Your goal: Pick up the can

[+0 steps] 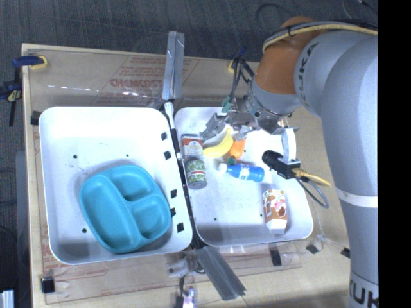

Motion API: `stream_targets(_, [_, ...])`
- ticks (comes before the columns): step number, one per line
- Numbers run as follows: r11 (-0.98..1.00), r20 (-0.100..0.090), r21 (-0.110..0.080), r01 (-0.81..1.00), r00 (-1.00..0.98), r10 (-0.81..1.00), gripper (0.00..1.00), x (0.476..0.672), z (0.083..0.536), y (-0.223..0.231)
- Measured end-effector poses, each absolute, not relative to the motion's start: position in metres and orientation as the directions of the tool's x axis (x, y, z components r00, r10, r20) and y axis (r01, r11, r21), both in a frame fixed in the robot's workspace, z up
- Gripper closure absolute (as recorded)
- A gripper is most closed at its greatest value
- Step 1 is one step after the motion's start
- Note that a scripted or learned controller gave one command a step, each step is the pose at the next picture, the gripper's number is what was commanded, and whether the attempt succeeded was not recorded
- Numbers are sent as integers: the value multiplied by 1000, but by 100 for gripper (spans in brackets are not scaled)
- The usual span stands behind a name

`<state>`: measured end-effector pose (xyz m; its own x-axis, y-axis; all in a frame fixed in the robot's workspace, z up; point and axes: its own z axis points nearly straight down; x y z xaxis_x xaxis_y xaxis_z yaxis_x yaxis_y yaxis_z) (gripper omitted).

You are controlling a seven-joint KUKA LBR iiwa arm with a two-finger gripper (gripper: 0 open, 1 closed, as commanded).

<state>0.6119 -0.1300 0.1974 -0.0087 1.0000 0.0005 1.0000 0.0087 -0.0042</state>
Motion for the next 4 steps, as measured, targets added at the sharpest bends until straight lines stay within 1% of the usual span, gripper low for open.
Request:
stream_targets(1, [13, -3, -4, 1000, -13, 1000, 0, 578, 116, -110])
stream_targets(2, [-91, -16, 7, 996, 91, 996, 0, 585, 97, -107])
stream_targets(3, [-64, 0, -2, 998, 64, 998, 0, 611, 153, -125])
stream_targets(4, [-269, -10, 6, 963, 269, 963, 0, 572, 94, -106])
